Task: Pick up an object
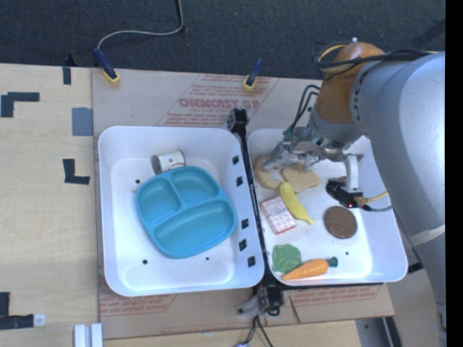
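Note:
My gripper (289,157) hangs low over the upper left of the right bin (383,255), reaching in from the right under the orange wrist band. Directly beneath it lie two tan bread-like pieces (266,175), one to the left and one to the right (302,180). A yellow banana (295,202) lies just below them. Close by are a red and white packet (278,215), a brown round cookie (340,222), a green broccoli piece (286,255) and an orange carrot (307,268). Nothing visibly hangs from the gripper.
The left bin (116,194) holds a blue divided plate (187,210) and a small can (168,161) lying on its side. A black divider (242,186) runs between the bins. The big grey arm covers the right bin's far right side.

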You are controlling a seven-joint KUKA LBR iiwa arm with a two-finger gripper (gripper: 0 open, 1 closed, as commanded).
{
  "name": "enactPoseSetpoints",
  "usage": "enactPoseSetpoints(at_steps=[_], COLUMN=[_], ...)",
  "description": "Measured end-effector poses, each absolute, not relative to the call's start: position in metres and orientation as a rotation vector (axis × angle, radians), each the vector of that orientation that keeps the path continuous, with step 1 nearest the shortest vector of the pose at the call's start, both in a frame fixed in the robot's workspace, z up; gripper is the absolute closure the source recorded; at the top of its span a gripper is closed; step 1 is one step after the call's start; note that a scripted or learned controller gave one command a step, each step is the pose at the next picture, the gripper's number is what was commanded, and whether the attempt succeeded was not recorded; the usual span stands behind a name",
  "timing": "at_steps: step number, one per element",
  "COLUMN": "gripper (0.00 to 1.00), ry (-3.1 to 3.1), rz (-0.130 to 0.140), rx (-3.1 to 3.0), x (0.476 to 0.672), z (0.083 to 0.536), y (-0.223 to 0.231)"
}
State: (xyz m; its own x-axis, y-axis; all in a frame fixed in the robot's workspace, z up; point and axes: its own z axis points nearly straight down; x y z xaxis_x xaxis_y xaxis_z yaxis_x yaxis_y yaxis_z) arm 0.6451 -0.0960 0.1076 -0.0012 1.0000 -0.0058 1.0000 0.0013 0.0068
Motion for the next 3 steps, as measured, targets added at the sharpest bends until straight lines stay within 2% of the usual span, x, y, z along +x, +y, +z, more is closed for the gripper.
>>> enactPoseSetpoints(at_steps=[1, 2, 3], gripper=[0.0, 0.0, 1.0], ry=[2.216, 2.209, 2.21], rz=[0.009, 0.009, 0.008], rx=[2.212, 2.208, 2.208], x=[0.617, 0.601, 0.601], z=[0.09, 0.091, 0.1], y=[-0.146, -0.123, -0.124])
